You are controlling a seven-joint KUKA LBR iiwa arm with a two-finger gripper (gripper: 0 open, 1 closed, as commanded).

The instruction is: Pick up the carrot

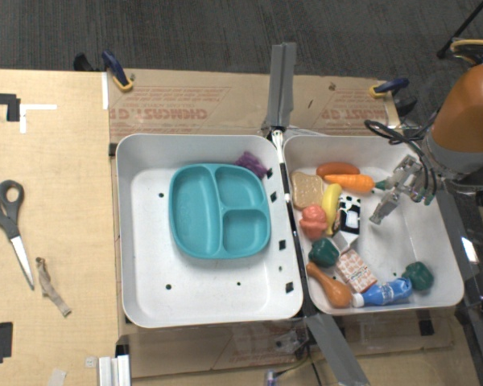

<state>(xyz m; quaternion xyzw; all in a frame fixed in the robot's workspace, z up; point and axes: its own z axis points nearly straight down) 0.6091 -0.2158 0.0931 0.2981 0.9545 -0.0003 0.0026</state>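
The carrot (354, 182) is orange with a green stub at its right end. It lies flat in the back of the right bin (410, 240), just in front of an orange sausage-shaped toy (338, 169). My gripper (384, 199) hangs over the right bin just right of the carrot's green end, fingers pointing down and left. Its fingers stand apart with nothing between them. The orange-banded wrist (467, 111) sits above at the right edge.
Around the carrot lie a bread slice (307, 190), a banana (332, 202) and a black-and-white item (350, 213). A drumstick (330, 288), a blue bottle (384, 293) and green toys sit nearer the front. The left bin (145, 280) holds a teal divided plate (221, 211) and a purple item (252, 164).
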